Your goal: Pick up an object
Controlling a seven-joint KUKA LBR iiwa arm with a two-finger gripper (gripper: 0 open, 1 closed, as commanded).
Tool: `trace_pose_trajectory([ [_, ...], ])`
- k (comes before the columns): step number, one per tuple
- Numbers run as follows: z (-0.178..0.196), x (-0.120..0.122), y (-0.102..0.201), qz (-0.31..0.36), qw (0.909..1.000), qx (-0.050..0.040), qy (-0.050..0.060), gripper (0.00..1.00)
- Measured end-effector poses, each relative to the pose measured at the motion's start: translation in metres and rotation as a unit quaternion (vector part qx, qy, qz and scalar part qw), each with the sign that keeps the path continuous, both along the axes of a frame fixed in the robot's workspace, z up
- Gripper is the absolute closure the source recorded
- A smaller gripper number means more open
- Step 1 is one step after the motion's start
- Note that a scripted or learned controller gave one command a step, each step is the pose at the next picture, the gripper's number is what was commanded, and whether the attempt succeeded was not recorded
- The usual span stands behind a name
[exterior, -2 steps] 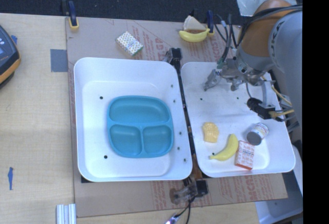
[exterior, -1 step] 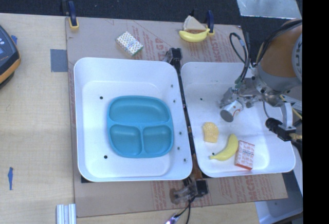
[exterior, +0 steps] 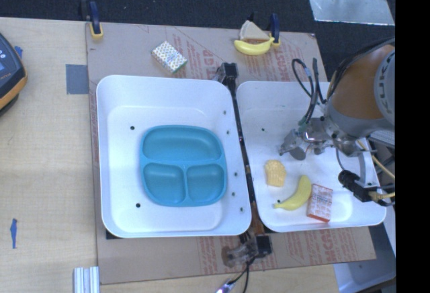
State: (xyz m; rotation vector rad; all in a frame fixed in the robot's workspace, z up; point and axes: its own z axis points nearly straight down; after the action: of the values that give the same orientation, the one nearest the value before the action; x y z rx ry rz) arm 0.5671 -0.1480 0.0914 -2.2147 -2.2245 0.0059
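In the right bin (exterior: 269, 100) lie a yellow banana (exterior: 296, 195), a pale yellow block (exterior: 275, 173) and a red-and-white packet (exterior: 320, 203), all near the bin's front. My gripper (exterior: 294, 148) hangs over the middle of that bin, just above and to the right of the yellow block. Nothing shows between its fingers. The left bin (exterior: 121, 93) holds a blue divided plate (exterior: 182, 164).
Outside the bins, on the cardboard at the back, lie a small patterned box (exterior: 168, 56) and a second banana with a sandwich-like toy (exterior: 254, 40). A dark device (exterior: 10, 73) sits at the far left edge. Cables trail beside the arm on the right.
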Motion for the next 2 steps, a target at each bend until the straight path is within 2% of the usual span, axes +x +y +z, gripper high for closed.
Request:
trace_pose_trajectory([
  [1, 0.011, 0.001, -0.001, 0.002, 1.0, -0.0012, 0.0, 1.0],
  [2, 0.086, -0.029, 0.01, -0.001, 1.0, 0.0004, -0.001, 1.0],
])
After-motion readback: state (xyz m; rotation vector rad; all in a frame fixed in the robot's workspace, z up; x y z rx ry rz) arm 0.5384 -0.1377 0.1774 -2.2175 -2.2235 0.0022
